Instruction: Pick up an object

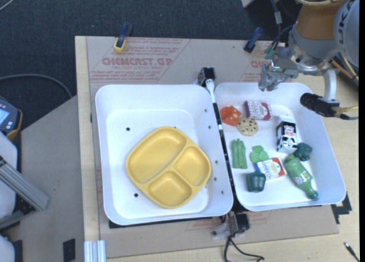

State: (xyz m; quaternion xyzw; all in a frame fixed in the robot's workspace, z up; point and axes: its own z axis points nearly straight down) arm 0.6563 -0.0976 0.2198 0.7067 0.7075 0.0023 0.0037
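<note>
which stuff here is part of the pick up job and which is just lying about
Part of the job: claw; cookie; green bottle; cow-print carton; other small toy foods in the right bin.

Lying about: yellow divided plate in the left bin; blue clamps on the board.

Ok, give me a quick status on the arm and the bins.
Gripper above the right bin's far edge, nothing held. Toys all lying in the right bin, nearest one the small red-and-white pack. Yellow tray in left bin. Nothing blocking.
</note>
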